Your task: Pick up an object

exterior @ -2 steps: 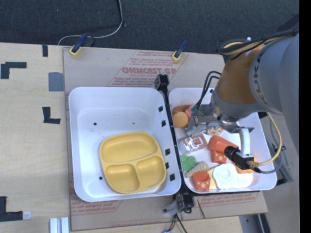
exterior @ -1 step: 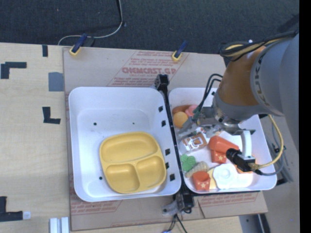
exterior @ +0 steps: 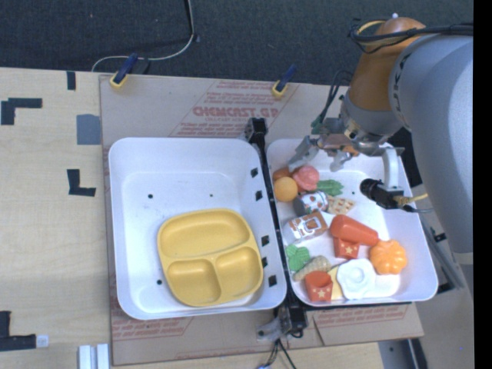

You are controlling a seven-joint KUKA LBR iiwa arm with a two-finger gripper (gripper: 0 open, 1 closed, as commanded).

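In the camera view, the arm (exterior: 430, 106) reaches in from the right and ends over the far edge of the right bin (exterior: 427, 271). The gripper (exterior: 323, 151) hangs there with its two fingers spread apart and nothing between them; one finger (exterior: 301, 157) slants toward the bin's far left corner, the other sits a little to its right.

The right bin carries a heap of toy food. Closest to the gripper is a red round piece (exterior: 305, 177), lying just below the finger tips, toward the near edge, and touching an orange ball (exterior: 285, 189) on its left. A green leafy piece (exterior: 330, 186) lies just beside the red piece on its right. Further toward the near edge come a small printed can (exterior: 312, 202), a waffle (exterior: 340, 204), a printed box (exterior: 307, 225), a red carrot-shaped piece (exterior: 354, 229), a small pumpkin (exterior: 387, 257) and a fried egg (exterior: 357, 277).

The left bin (exterior: 127, 206) holds a yellow divided plate (exterior: 209, 256) in its near half, well apart from the gripper.

The likely target is the red round piece. It lies straight down and slightly toward the near edge from the open fingers, so the move calls for a short drop. It has no clear long axis, but the ball pressed against it leaves little room for the left finger.
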